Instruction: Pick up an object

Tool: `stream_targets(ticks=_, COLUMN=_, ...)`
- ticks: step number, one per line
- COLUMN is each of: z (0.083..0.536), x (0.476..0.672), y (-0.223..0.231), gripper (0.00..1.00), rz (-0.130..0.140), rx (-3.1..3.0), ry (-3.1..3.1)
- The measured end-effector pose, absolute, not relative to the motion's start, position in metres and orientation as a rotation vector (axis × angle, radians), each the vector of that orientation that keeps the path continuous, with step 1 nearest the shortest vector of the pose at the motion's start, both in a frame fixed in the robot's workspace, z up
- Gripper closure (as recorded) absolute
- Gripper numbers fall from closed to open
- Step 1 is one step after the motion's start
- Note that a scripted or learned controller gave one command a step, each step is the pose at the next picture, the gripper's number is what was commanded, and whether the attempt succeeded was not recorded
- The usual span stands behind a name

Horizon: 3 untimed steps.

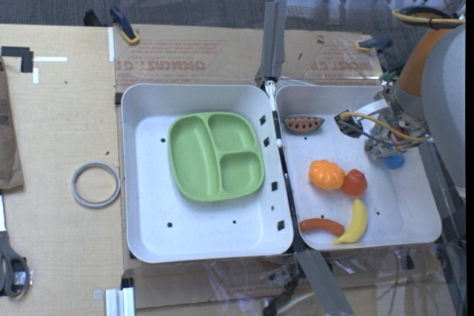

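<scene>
2 shallow white bins sit side by side on my bench. In the right bin (415,222) lie 5 toy foods: a watermelon slice (304,123) near the back left corner, an orange pumpkin-like piece (326,175) in the middle touching a red tomato-like piece (355,182), and near the front wall a red sausage (321,225) beside a yellow banana (355,223). A small blue item (395,160) lies just under my wrist hardware. My end effector (349,123) hangs over the back of this bin, near the watermelon slice; I cannot tell how wide it stands among the cables.

I judge these toys light, stiff plastic, smooth and apt to slip or roll. The banana or sausage looks easiest, taken across its narrow middle; the 2 round pieces touch, leaving little room between.

The left bin (148,233) holds a green divided plate (216,155). The bench is pale wood with cardboard behind the bins; a grey tape ring (96,183) lies to the left, scissors (13,271) at the front left corner.
</scene>
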<state>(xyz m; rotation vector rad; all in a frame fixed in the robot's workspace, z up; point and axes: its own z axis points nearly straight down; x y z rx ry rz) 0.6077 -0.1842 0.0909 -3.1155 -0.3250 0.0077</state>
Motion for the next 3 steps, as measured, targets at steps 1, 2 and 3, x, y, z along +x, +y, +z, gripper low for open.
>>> stream_targets(ticks=1, z=0.091, x=0.639, y=-0.187, gripper=1.0, rz=0.005, rx=-3.119, ry=-0.328)
stream_targets(ticks=2, z=0.149, x=0.629, y=-0.133, gripper=1.0, rz=0.005, rx=-3.106, ry=-0.462)
stream_targets(ticks=3, z=0.091, x=0.639, y=-0.155, gripper=1.0, rz=0.007, rx=-3.125, ry=-0.319)
